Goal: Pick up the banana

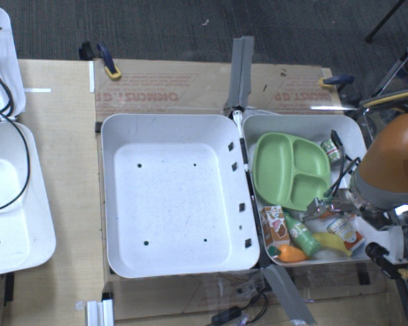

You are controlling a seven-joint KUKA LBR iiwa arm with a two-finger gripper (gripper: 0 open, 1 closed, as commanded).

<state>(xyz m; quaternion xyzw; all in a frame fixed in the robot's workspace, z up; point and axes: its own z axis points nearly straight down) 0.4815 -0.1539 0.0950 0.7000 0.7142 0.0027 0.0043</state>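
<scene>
Pincer [324,208] low inside right bin [357,129], near its front right corner; finger state: cannot tell. Banana [334,242] lying on bin floor at front edge, just below pincer, beside green bottle [303,236]. Not yet lifted; grasp and lift remain. Arm [393,163] enters from right tabletop edge, wrist angled down-left.

Rounded orange band [394,148] bulging at the right edge, smooth grey wrist housing [384,194] below it, metallic silver tool [323,209] with thin bright parts, black cable [345,170] curving beside it, white fitting [402,212] lower right
</scene>
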